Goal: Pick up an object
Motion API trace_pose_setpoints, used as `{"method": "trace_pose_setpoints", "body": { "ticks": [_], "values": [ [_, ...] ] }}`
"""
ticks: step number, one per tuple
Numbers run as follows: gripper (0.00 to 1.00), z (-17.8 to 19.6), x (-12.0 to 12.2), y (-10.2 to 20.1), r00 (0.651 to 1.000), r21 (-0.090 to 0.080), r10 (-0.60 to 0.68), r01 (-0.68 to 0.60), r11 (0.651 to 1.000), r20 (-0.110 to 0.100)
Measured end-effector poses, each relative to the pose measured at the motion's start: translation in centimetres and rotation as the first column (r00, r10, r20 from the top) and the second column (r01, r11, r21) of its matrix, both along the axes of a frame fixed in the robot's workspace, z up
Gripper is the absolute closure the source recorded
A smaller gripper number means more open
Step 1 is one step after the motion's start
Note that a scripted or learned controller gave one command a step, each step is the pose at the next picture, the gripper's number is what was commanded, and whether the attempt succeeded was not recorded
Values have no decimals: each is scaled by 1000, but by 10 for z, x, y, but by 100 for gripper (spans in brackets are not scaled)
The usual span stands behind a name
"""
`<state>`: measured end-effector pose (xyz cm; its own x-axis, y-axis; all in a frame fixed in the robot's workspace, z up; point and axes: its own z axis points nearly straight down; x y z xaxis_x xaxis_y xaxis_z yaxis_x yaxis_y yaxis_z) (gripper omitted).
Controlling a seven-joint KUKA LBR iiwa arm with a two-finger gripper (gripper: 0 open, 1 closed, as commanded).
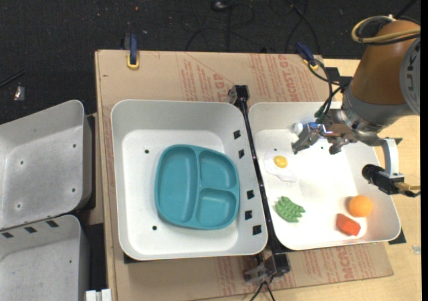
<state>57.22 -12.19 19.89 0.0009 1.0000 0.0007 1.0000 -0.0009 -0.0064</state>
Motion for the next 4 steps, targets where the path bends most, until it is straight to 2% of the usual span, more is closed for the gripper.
{"method": "trace_pose_setpoints", "body": {
  "ticks": [2,3,4],
  "values": [
    [0,-110,-5,10,1000,0,0,0,1000,2],
    [100,-95,-4,9,1000,-2,-2,2,1000,10],
    [100,-47,-12,6,1000,-2,-1,1,1000,10]
  ]
}}
